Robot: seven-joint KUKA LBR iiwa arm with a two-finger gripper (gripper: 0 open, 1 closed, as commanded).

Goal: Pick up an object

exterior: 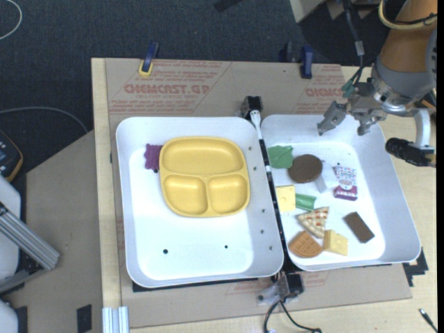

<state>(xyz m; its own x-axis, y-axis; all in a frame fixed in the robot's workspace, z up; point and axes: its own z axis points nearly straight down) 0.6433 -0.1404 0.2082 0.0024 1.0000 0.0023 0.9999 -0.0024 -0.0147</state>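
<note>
**Open claw above the right bin's far edge**

The gripper [349,118] hangs over the far edge of the right bin [395,186], its two fingers spread apart with nothing between them. The arm [409,40] reaches in from the right.

The things to pick from lie in the right bin. A green piece [281,157] sits near the bin's left wall, with a brown disc [305,168] just beside it. A small packet [345,182] lies toward the middle. Nearer the front are a yellow block [285,198] touching a small green block [305,202], a pizza slice [314,220], a waffle [305,245], a cheese wedge [336,242] and a brown bar [359,227].

In the left bin [132,186], a yellow tray [205,175] with three compartments lies toward the far side, and a purple item [152,156] pokes out at its left edge.
</note>
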